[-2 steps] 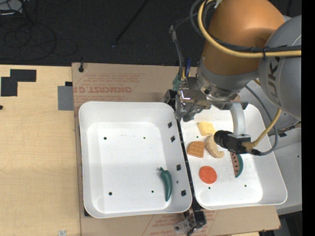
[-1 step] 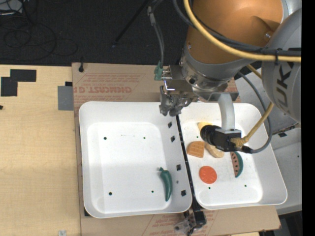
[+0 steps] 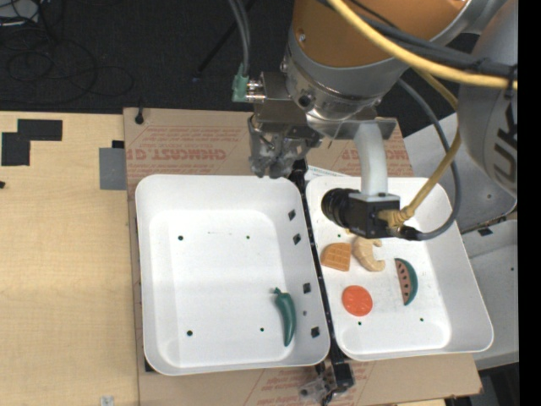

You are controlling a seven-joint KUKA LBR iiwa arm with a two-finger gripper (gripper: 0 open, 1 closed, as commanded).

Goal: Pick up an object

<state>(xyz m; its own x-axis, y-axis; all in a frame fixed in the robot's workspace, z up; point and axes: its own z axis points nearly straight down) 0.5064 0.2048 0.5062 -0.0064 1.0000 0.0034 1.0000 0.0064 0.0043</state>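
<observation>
claw (image 3: pixel 275 157) over the far rim where the two bins meet
green pepper (image 3: pixel 285 315) left of the red disc (image 3: pixel 357 300), in the left bin (image 3: pixel 211 269); melon slice (image 3: pixel 407 280) right of the disc; orange wedge (image 3: pixel 336 257) just beyond it; claw farther still, spread or pressed together i cannot tell.

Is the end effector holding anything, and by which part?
Nothing appears held. The end effector is above the far rim of the left bin, apart from the green pepper lying in it.

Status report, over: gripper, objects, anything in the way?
Gripper over far corner of left bin. Green pepper in same bin, near side, apart from gripper. Nothing covers it.
</observation>
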